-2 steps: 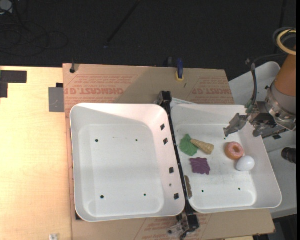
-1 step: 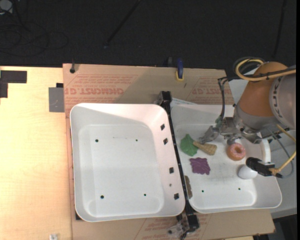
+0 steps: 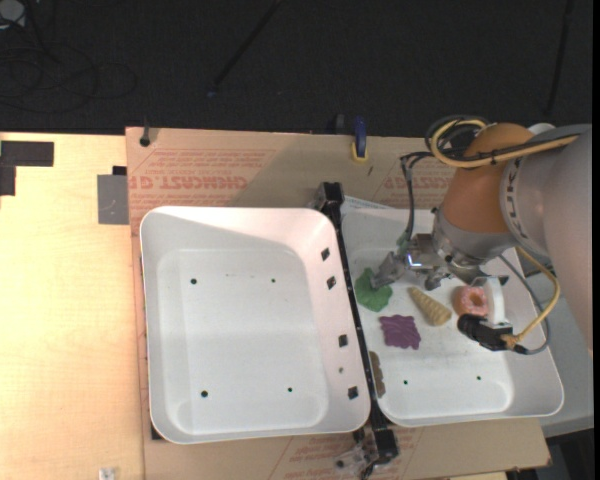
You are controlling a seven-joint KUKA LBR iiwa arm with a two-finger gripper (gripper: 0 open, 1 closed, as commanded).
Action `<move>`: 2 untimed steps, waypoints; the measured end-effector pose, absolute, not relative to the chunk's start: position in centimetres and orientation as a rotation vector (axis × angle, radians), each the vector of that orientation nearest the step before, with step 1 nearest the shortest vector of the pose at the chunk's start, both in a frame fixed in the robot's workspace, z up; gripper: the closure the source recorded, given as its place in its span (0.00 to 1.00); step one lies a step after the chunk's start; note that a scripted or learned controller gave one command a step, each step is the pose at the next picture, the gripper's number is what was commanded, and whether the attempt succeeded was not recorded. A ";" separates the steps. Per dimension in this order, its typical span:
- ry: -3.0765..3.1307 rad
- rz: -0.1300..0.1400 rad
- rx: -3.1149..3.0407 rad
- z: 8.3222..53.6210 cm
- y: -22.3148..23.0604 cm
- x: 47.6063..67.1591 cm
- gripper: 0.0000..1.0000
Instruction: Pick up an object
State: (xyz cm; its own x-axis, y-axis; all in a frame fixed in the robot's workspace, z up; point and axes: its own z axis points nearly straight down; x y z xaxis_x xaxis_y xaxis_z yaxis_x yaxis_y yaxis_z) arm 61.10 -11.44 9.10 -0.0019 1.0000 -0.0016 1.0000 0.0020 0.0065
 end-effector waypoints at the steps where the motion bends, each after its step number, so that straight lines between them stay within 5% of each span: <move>1: 2.219 0.004 2.224 10.0 -11.5 60.9 1.00; 2: 2.214 0.003 2.230 10.9 -11.7 60.9 1.00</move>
